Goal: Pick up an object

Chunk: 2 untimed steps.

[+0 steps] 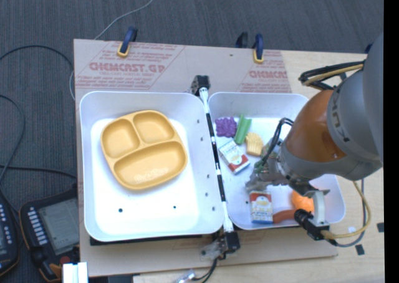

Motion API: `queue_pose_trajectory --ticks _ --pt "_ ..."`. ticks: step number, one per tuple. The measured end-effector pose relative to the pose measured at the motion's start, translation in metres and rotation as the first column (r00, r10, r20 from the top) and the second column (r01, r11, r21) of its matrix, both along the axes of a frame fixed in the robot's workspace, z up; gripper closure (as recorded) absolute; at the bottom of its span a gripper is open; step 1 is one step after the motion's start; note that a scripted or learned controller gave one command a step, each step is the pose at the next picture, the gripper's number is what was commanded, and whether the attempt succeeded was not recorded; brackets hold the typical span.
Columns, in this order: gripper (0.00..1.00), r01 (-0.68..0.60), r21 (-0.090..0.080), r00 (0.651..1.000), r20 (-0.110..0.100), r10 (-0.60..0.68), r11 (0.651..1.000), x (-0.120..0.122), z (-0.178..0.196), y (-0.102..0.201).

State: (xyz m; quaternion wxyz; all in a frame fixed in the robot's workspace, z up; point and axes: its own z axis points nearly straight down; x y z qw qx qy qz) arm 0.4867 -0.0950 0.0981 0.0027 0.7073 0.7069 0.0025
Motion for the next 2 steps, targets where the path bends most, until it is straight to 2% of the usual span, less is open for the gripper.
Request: queue_pose_trajectory --ticks 1,2 --pt "0.0 0.0 0.0 1.0 -0.001 0.0 1.0 -0.0003 -0.0002 0.0" --pt "1.0 0.0 0.0 1.0 -0.001 0.0 1.0 0.0001 0.0093 0.0002"
